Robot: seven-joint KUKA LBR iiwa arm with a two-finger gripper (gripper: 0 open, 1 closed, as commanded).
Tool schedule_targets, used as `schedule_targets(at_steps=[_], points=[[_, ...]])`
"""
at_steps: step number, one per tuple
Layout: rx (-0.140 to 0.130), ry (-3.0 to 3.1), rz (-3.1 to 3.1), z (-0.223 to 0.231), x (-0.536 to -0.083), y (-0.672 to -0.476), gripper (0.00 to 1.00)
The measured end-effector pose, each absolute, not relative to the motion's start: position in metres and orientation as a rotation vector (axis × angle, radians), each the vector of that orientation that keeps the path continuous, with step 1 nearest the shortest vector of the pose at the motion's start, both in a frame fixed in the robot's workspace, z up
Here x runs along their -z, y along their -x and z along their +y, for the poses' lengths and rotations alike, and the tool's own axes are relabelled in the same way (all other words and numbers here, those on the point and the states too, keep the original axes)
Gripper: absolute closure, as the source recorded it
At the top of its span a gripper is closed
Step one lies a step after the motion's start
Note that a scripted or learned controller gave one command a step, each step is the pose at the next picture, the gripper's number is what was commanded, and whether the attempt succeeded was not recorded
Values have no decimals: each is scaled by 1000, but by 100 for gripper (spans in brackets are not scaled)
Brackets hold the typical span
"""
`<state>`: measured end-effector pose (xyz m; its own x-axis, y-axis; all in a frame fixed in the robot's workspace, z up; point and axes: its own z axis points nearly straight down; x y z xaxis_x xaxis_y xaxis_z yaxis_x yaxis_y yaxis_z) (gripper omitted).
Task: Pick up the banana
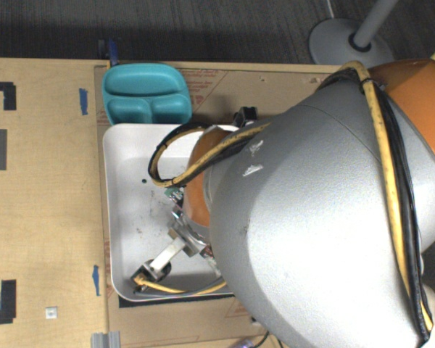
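**Arm low over the left bin during a grasp attempt on the banana**

The grey arm (pixel 312 209) reaches in from the right and covers the right half of the white bin (pixel 125 187), along with everything beyond that side. The gripper (pixel 183 232) sits low inside the bin, near its middle and towards the near edge. It points down at the floor, a pose that suits a top-down grasp. Whether the gripper is wide, narrow or holding anything cannot be told, because the wrist and its fittings hide the working end. The banana's place cannot be read either. The bare floor along the bin's left wall and far-left corner carries only scuffs, so the fruit most likely lies under the arm, at or beside the gripper. That would explain why the arm is set so deep here.

A teal tray (pixel 146 93) stands outside the bin against its far edge, on the cardboard-covered bench (pixel 43 194), and takes no part in the step. In all likelihood this is the approach or closing phase. The main risk is a closure on nothing.
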<state>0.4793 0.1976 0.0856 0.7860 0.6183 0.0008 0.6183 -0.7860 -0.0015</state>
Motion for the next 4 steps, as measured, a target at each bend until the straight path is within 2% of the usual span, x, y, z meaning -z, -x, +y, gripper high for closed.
schedule_targets(at_steps=[1, 2, 3, 4], points=[[3, 3116, -396, 224, -85, -480, 0], [7, 3115, -397, 225, -96, -481, 100], [-4, 2996, -943, 184, -223, -479, 100], [-3, 2956, -1064, 165, -299, -479, 100]])
